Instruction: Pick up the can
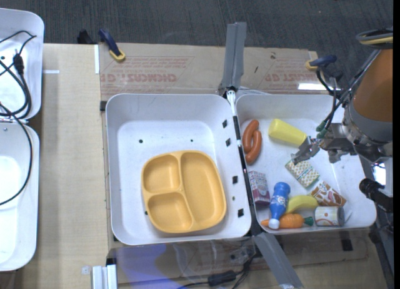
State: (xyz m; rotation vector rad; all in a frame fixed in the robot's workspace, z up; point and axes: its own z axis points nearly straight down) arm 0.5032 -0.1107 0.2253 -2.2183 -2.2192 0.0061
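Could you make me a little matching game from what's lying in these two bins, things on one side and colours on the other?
Things:
1. divided plate
2. sausages
3. bottle
4. carrot

Colours:
A. blue cap and white body
B. orange
C. yellow
D. reddish brown

Pairs: 1-C, 2-D, 3-A, 4-B
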